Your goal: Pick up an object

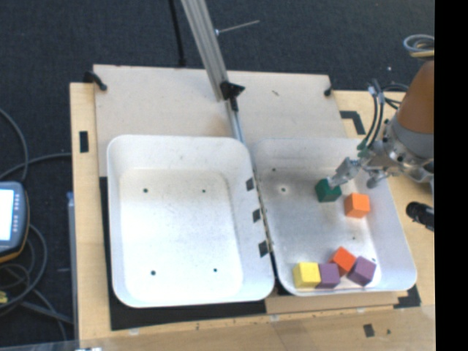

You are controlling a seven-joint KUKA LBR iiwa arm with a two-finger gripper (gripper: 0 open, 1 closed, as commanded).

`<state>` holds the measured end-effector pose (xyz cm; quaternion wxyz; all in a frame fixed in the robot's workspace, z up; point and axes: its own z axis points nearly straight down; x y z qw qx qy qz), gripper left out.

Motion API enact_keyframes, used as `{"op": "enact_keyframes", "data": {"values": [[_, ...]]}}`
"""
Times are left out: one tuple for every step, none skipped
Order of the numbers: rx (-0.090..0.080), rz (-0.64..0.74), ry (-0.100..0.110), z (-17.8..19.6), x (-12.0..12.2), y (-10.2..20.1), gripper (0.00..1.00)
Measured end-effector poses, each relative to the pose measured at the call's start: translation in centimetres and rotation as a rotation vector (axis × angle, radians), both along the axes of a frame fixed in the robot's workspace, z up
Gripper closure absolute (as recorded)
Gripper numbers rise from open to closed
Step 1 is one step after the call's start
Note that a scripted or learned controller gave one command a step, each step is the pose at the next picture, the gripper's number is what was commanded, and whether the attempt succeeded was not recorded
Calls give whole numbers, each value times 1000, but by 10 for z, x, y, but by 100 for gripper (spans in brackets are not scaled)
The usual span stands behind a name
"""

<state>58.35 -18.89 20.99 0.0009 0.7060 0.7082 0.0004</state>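
Observation:
My gripper (pixel 356 181) hangs over the right bin (pixel 292 159) near its right side, open, with its two grey fingers spread apart. A green block (pixel 327 191) lies on the bin floor right at the tip of the left finger (pixel 341 172); I cannot tell whether they touch. Just below the gap between the fingers is an orange cube (pixel 357 205), also on the bin floor. Nothing is between the fingers.
Along the right bin's front edge lie a yellow cube (pixel 307 273), a purple cube (pixel 329 275), an orange-red block (pixel 344 258) and another purple cube (pixel 362 270). The left bin (pixel 183 218) stands alongside. A metal post (pixel 208 42) rises behind the bins.

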Motion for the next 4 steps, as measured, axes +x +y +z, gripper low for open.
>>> {"op": "enact_keyframes", "data": {"values": [[-1, 1, 2, -111, 29, 30, 0], [1, 4, -3, -112, 61, 83, 0], [-2, 2, -1, -101, 60, 78, 100], [2, 6, -7, -8, 71, 149, 100]]}}
